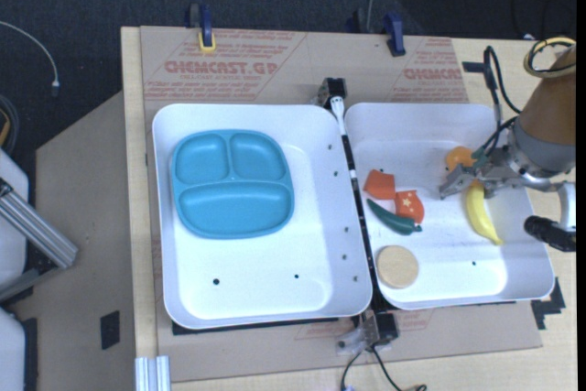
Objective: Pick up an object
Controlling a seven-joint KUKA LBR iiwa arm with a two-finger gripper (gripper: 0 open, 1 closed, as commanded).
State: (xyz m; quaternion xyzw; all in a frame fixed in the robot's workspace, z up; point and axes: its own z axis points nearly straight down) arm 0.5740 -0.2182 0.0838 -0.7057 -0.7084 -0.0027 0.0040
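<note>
Banana in right bin — long axis near-vertical, tool at its top, grip unclear

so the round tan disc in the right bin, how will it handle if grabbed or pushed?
The round tan disc lies flat, so it probably slides rather than rolls. Its low profile likely gives the gripper little edge. It looks rigid, possibly wood.

Grey arm with orange band above the wrist, reaching in from the right side, wrist angled down and leftward, two-finger gripper low, its metal fingers splayed apart
</note>
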